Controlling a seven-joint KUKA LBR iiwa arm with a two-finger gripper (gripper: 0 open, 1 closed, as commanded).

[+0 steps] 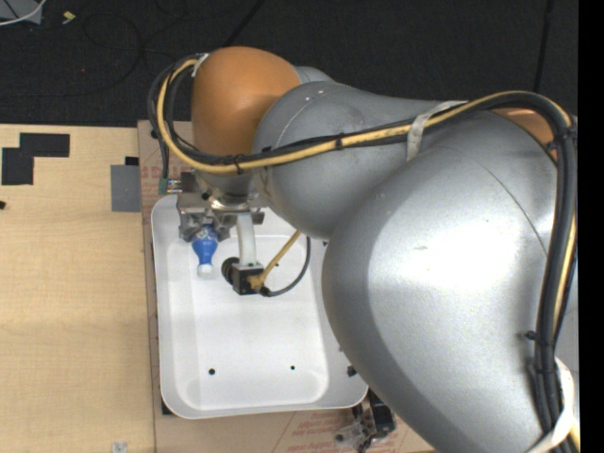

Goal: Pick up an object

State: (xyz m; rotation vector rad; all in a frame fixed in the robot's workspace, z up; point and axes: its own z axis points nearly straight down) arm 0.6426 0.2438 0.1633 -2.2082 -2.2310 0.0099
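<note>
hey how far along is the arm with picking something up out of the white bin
Done: the arm has reached into the white bin, and the gripper is low over its far end. In hand: a small blue and white object sits right at the gripper, but the view does not settle whether it is between the fingers. Left: a confirmed grasp and a lift, since the object looks level with the bin floor.

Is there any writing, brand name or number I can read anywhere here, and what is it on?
Nothing is readable.
Cardboard under the white bin: faint reddish print, too blurred to read.
Arm, gripper and the blue object beside it: no legible marks.
</note>
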